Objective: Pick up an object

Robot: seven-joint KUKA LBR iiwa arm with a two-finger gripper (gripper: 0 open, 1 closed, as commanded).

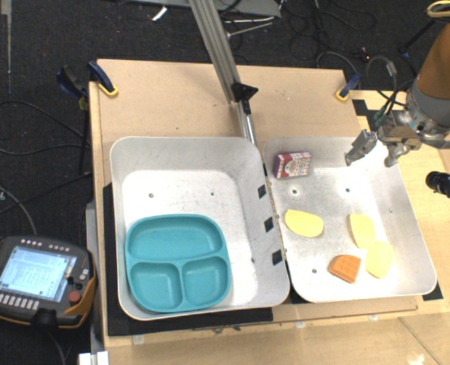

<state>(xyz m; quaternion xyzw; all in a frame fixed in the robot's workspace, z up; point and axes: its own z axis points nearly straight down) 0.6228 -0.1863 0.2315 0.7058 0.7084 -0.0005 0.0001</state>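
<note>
Camera view, bench with two white bins side by side.

Left bin (134, 166): holds one teal divided tray (178, 262), three compartments, lying flat in the near half of the bin.

Right bin (407, 226): holds five loose items.
- Small maroon-and-white carton (293, 164), lying on its side at the far left corner, near the divide between the bins.
- Yellow oval piece (304, 223), left of centre, apart from the others.
- Pale yellow piece (361, 230), right of centre.
- Second pale yellow piece (378, 259), just nearer than the first and touching or almost touching it.
- Orange waffle-textured piece (345, 268), near edge, just left of the second pale yellow piece.

Arm: enters from the right, orange band (442, 59) above a grey wrist. Gripper (376, 150) hangs over the far right part of the right bin, its two fingers spread apart with nothing between them. It stands well apart from the carton and from the yellow pieces below it.

Off the bench, near left: a handheld control pendant (35, 280) with a lit screen.
</note>
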